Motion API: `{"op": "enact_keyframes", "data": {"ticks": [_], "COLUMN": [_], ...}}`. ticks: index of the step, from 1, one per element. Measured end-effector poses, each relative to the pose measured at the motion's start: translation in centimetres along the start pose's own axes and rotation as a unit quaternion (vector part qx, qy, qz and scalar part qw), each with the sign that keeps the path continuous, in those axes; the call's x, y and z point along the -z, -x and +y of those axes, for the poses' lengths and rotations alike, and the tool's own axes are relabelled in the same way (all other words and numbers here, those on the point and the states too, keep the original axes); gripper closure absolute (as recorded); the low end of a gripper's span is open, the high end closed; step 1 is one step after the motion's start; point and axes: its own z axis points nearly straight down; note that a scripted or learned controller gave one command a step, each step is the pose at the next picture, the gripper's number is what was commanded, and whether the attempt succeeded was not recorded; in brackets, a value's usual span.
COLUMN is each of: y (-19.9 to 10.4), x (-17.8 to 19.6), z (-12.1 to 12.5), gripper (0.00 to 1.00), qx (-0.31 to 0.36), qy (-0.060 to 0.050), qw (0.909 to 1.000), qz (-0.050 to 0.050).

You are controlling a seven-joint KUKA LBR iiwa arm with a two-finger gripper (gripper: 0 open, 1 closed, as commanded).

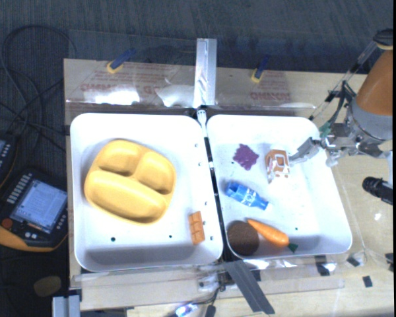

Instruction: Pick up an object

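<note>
The right bin point(330, 210) holds a purple piece point(245, 156), a small orange-and-white object point(277, 164), a blue bottle point(246, 195) lying on its side, a carrot point(268, 232) and a brown ball point(243, 238). A big yellow loaf-shaped object point(129, 180) and a small orange block point(196, 227) lie in the left bin point(86, 243). My gripper point(307, 148) hangs over the right bin's upper right corner, just right of the orange-and-white object. I see nothing held in it.
The arm's orange band and grey wrist point(376, 104) stand over the bench to the right of the bins. A metal divider post point(205, 71) rises behind the bins. Handheld controllers point(26, 203) lie on the floor at the left.
</note>
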Motion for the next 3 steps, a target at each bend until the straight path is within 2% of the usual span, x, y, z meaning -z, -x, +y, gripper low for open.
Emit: {"op": "enact_keyframes", "data": {"ticks": [1,2,3], "y": [0.9,-4.3,-4.5], "x": [2.9,-9.1,-8.3], "z": [0.9,3.3,3.3], "gripper": [0.00,0.00,1.00], "qx": [0.074,0.167,0.167], "qy": [0.000,0.003,0.001], "qw": [0.9972,0.9860,0.9860], "qz": [-0.003,-0.003,0.000]}}
